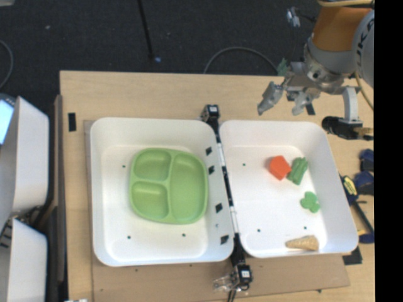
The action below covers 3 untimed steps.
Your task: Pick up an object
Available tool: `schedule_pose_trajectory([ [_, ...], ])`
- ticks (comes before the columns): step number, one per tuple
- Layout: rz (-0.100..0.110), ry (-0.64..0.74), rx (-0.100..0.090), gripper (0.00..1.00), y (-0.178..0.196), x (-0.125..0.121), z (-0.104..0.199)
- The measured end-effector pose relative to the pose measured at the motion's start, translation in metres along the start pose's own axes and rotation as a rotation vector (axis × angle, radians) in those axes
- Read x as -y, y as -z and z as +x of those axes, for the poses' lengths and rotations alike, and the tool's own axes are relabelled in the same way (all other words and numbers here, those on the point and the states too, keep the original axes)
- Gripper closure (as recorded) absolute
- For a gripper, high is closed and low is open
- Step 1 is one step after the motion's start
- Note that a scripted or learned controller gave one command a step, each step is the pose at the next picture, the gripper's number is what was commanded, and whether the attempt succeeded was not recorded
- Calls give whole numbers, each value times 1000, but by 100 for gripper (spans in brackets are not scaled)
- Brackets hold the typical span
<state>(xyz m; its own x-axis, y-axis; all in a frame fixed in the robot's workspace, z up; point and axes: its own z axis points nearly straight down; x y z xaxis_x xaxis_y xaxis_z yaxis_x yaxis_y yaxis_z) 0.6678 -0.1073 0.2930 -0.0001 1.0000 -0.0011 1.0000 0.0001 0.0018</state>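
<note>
The claw (pixel 288 100) hangs above the right bin's (pixel 252 219) far rim, fingers spread, holding nothing; the orange block (pixel 279 167) lies in that bin's far right part, touching a green piece (pixel 298 170); best to descend straight over the block, clear of the green piece; the arm is cut off at the top edge

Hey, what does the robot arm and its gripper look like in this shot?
The arm is grey with a broad orange band above the wrist. Below it sits a grey metal gripper with pale grey fingers and small green fittings on its body.
</note>
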Motion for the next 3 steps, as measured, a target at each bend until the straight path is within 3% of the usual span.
schedule_pose_trajectory([
  [3,3,2,1,0,-162,1,7],
])
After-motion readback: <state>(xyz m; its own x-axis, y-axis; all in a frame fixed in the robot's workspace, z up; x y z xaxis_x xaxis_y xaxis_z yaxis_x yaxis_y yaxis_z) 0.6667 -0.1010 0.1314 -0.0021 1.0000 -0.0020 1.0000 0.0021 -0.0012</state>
